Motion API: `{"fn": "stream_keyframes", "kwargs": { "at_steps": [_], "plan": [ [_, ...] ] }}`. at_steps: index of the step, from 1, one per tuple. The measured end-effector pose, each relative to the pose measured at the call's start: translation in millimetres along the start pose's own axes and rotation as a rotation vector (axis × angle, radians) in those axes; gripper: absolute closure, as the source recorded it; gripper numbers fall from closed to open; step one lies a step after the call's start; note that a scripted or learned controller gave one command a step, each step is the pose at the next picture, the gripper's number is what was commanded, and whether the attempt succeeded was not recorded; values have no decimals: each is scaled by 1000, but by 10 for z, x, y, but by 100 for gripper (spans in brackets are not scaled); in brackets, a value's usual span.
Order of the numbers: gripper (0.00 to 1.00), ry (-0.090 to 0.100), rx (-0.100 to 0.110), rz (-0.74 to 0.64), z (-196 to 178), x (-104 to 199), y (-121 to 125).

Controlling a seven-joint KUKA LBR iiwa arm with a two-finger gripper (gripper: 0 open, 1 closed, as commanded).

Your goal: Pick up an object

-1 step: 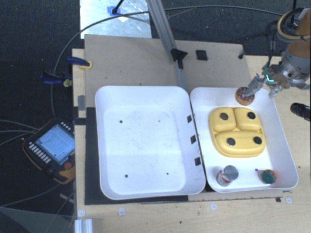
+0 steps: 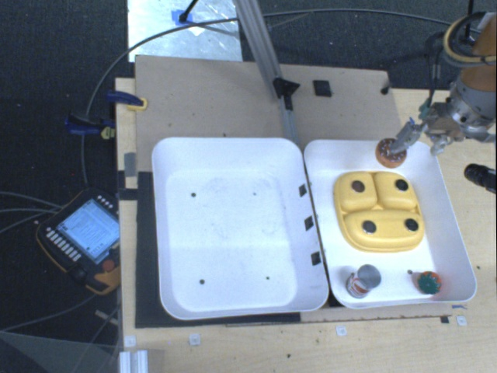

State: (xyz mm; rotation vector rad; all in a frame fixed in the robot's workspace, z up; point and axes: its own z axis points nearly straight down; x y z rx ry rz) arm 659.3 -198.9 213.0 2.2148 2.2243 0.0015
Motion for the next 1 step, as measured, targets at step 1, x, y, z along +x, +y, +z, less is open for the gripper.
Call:
{"fn": "stream_keyframes", "kwargs": {
  "at_steps": [1],
  "plan": [
    [0, 0, 3, -1, 428, -33, 46]
  ]
}}
